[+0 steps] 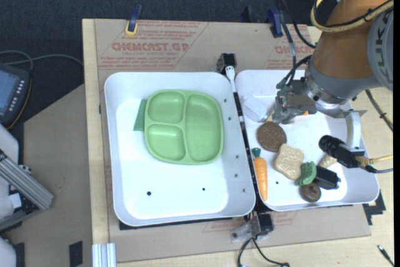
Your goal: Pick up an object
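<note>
Hovering right of centre, the gripper [282, 110] sits just above the brown round cookie [272, 136] — likely lining up a grab — grip state impossible to tell.

This looks like a robotics lab or test cell rather than a home or shop. A grey industrial arm with an orange band [350, 22] reaches over a plywood-topped desk [94, 134] whose protective film is printed with a red brand name. Two shallow white plastic bins [125, 197] are fixed side by side on it, and blue-and-yellow clamps [132, 20] grip the desk's far edge. Loose black cables [56, 59] trail over dark carpet. A dark screened device [12, 94] sits at the left, possibly a control pendant.
</note>
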Action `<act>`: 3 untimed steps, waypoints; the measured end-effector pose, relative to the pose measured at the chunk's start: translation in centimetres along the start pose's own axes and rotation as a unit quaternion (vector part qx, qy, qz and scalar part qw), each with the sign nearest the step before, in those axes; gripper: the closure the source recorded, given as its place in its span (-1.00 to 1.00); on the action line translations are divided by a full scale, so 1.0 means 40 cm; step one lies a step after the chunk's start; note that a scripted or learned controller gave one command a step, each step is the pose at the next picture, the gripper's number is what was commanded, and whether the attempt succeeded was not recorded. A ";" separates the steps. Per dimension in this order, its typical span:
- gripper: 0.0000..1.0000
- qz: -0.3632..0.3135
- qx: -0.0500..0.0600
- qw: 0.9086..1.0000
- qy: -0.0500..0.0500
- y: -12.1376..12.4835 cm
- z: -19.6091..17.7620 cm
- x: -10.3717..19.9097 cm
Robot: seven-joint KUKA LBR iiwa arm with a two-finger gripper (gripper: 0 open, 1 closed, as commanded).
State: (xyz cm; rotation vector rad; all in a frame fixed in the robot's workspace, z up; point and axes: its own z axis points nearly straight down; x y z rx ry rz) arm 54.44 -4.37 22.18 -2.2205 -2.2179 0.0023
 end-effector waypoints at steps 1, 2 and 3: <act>1.00 -0.002 -0.001 1.000 0.000 -0.003 -0.009 0.036; 1.00 0.000 0.000 1.000 0.000 0.002 0.015 0.022; 1.00 -0.001 -0.003 1.000 -0.001 0.023 -0.033 0.025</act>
